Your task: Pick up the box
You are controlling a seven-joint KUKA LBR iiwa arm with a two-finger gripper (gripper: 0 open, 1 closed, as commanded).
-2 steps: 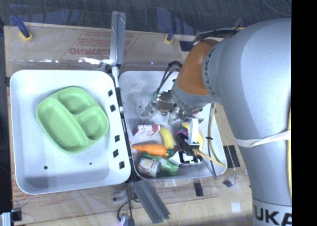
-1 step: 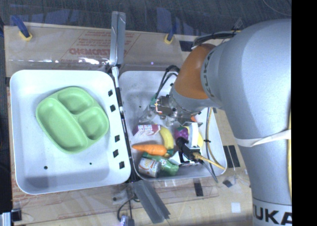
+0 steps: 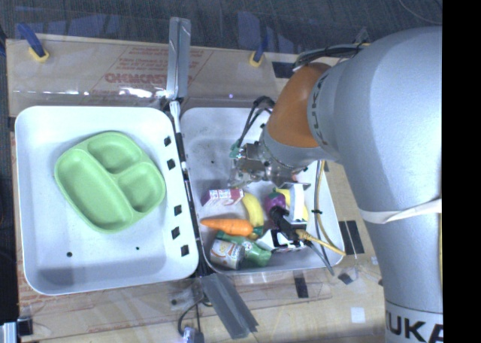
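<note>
The box (image 3: 224, 198), small and white with pink print, lies flat in the right bin (image 3: 207, 127), near its left wall and toward the front. Just beside it sit a banana (image 3: 254, 210) and, in front, a carrot (image 3: 228, 225), with a can (image 3: 228, 252) and something green crowded at the front edge. The bin's back half is bare. The end effector (image 3: 252, 165) hangs just behind the box under the orange-banded wrist; I cannot tell how its fingers stand. The left bin (image 3: 34, 259) holds a green divided plate (image 3: 110, 179) with room all round. Both sit on a cardboard-covered table (image 3: 98, 63) above dark carpet.
</note>
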